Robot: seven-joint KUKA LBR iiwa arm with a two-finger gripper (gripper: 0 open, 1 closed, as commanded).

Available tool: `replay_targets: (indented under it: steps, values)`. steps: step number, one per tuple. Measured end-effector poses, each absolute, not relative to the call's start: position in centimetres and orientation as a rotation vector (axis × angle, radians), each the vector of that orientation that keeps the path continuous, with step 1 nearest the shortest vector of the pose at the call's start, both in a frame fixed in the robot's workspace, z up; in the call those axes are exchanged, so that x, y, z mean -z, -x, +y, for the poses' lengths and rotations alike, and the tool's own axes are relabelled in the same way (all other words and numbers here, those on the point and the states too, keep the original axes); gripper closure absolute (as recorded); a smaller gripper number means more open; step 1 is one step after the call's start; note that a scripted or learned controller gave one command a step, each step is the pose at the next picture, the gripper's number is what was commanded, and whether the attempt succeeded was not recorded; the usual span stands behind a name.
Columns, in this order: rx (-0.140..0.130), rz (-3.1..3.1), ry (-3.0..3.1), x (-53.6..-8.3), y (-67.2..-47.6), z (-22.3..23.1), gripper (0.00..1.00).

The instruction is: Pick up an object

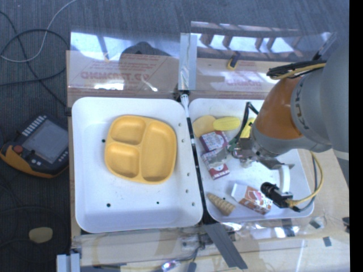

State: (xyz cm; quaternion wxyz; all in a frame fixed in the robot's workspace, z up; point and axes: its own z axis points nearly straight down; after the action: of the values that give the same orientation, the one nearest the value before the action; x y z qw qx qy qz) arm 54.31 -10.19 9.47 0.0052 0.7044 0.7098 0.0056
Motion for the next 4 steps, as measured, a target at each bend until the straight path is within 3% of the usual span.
replay_targets:
  steps: [1,2,3,4]
  values:
    - [-0.02,2.176,-2.245,-9.6,-60.0,-11.0,0.0]
    - [-0.023,2.146,-2.262,-9.6,-59.3,-10.0,0.0]
    - [-0.012,2.149,-2.278,-9.6,-65.5,-10.2,0.0]
    - [-0.015,2.147,-2.268,-11.0,-65.8,-10.2,1.0]
